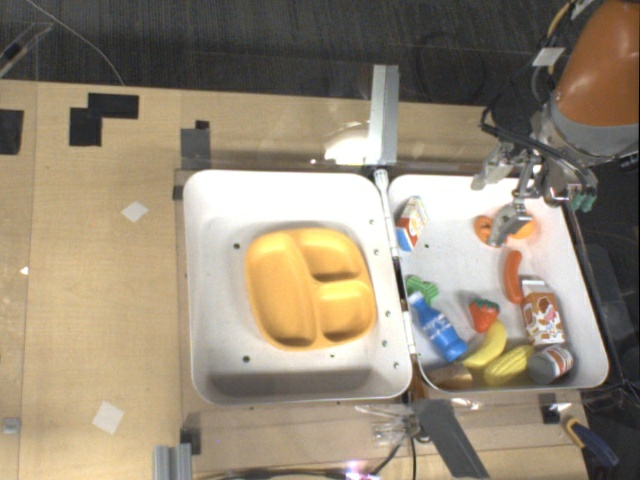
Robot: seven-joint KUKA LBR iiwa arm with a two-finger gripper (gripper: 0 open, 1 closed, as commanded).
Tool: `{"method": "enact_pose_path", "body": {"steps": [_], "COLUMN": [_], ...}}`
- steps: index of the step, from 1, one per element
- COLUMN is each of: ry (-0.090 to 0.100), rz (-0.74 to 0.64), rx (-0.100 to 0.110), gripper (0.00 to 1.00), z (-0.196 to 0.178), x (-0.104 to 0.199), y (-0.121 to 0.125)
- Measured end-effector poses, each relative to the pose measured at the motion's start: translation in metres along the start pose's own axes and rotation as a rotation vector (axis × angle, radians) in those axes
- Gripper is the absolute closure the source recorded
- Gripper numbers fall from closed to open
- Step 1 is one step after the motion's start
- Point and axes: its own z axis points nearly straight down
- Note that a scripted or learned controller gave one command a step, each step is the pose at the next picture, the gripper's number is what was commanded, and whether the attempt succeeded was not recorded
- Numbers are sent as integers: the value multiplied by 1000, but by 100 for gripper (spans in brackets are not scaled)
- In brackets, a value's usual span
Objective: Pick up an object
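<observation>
A: Target looks like the small orange toy (492,229) at the back of the right bin (590,363), near the far right corner. The gripper (515,216) sits right over it, touching or nearly so.

B: Fingers?

A: They hang down over the toy's right half. Can't tell if they're spread or closed on it, since the angle blurs the tips together. Not calling it held.

B: Handling?

A: My guess is light, hollow, stiff plastic play food. It's rounded and smooth, so probably slippery. Best to pinch across its middle, low down, or it may squirt out sideways.

B: Neighbours?

A: The red sausage-like piece (513,274) is just in front of it, close but apart. The brown-and-white carton (541,317) is further front by the right wall, with a grey can (551,364) in the front corner. The banana (489,346) and a yellow piece (508,364) touch at the front, and the strawberry (483,314) is just behind them. The blue bottle (438,328) and green piece (421,291) are near the divider, and the small white box (409,222) is back left.

B: Other bin?

A: The left bin (215,368) holds a yellow divided tray (305,286) in the centre, well apart from the arm.
</observation>
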Motion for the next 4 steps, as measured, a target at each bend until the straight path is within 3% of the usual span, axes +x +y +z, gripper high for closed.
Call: {"method": "enact_pose_path", "body": {"steps": [1, 2, 3, 4], "ry": [-1, 4, -3, 14], "rz": [73, 381, 212, 567], "rx": [0, 0, 0, 0], "gripper": [0, 0, 0, 0], "z": [8, 121, 168, 168], "x": [-43, -34, -29, -41], "y": [-12, 3, 17, 8]}}
